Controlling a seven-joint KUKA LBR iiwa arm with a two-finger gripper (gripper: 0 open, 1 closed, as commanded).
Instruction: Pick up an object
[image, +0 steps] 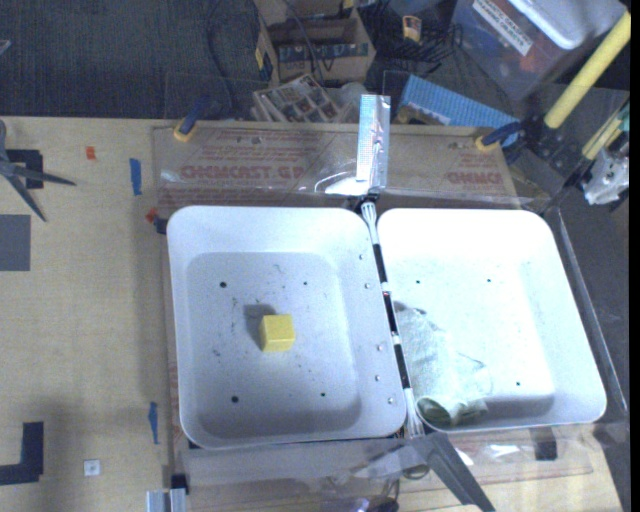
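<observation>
A small yellow cube (278, 332) lies near the middle of the left white bin (182, 300), resting flat on the floor with its shadow to its upper left. In the right white bin (565, 300) a crumpled pale cloth (437, 352) lies against the left wall. Its rolled end (450, 408) is tucked into the bin's near left corner. Nothing touches either object.
Behind the bins a clear plastic sheet with red lettering (250, 165) is clamped to the bench by blue clamps (497, 133). An upright shiny strip (373, 140) stands behind the bins' shared wall. Bare wooden bench (80, 330) lies to the left, and clutter sits beyond the back edge.
</observation>
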